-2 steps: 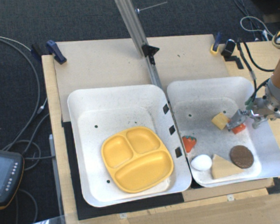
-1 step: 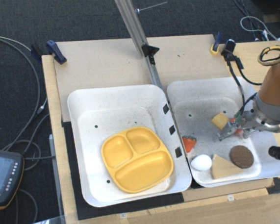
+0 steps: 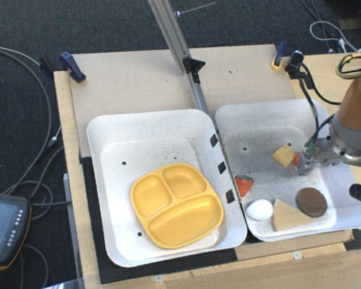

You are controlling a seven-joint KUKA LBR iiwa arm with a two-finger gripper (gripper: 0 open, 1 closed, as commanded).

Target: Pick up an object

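- Pale tan wood makes up my bench [image 3: 142, 81], which stands on dark grey carpet [image 3: 17, 35] crossed by loose cables; a silver metal pole [image 3: 173, 36] rises at the back edge and a dark handheld controller [image 3: 3, 229] lies off to the left.
- Two shallow white plastic bins sit side by side: the left bin [image 3: 104, 148] and the right bin [image 3: 254, 117].
- One yellow three-compartment plastic plate [image 3: 177, 204] lies in the left bin.
- Five small things lie in the right bin: one yellow cheese-like block [image 3: 284, 156], one red strawberry-like toy [image 3: 244, 185], one white egg-shaped object [image 3: 259, 210], one tan wedge [image 3: 288, 217], one brown round cookie-like disc [image 3: 312, 202].
- My pincer [image 3: 306, 160] is low in the right bin, just beside the yellow block; I cannot tell how it is set.
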